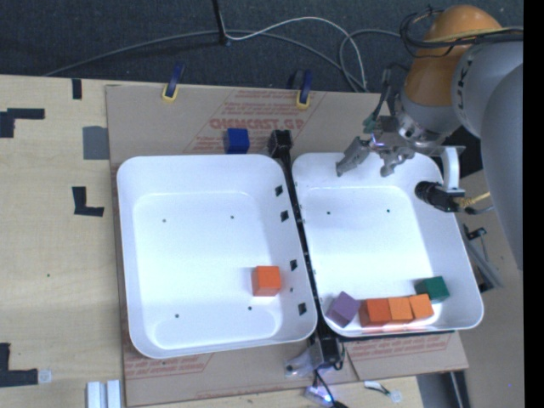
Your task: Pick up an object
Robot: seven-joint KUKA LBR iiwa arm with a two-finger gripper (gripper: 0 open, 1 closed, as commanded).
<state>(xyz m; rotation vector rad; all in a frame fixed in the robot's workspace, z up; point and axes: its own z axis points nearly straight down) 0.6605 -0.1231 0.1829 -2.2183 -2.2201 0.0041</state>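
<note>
My gripper [371, 161] hangs over the far rim of the right bin [374, 228], its two fingers spread apart with nothing between them. Along that bin's near edge lie a purple block [343, 308], a long orange block [396, 310] and a green block [433, 289], all well below the gripper. An orange cube [266, 280] rests in the left bin [170, 228] toward its near right corner.
A blue block [237, 139] sits on the cardboard behind the left bin. Black clips [281, 144] join the two bins along their shared wall. Cables run across the dark floor at the back.
</note>
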